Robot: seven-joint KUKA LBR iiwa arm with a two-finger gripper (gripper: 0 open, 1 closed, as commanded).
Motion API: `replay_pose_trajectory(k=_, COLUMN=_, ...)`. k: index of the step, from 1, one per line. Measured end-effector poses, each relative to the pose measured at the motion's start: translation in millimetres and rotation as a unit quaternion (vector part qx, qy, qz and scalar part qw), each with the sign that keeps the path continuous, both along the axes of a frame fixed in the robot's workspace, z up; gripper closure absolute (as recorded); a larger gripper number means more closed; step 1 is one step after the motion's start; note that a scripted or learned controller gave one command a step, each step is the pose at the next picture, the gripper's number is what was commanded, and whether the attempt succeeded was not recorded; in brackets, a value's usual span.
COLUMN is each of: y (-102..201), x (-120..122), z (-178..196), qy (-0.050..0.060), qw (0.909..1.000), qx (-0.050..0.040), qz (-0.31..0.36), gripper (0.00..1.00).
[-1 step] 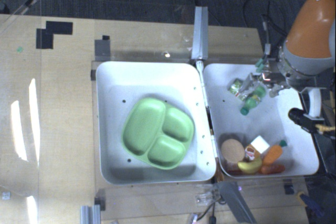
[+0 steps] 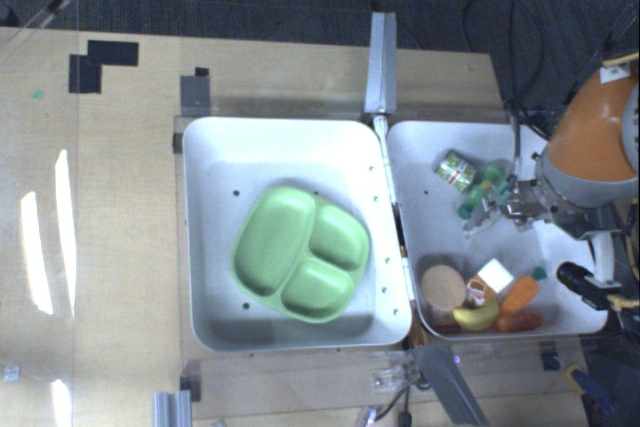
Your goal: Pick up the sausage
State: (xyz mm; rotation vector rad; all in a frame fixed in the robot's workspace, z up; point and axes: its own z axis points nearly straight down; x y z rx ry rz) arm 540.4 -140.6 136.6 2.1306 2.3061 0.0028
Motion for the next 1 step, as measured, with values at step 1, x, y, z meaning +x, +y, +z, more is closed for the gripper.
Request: replay_pose_trajectory(k=1, y=-40.5, x=39.2, z=43.5, qy=-0.002, qw=0.9996, qx=-0.0006, qz=-0.03, gripper=0.0)
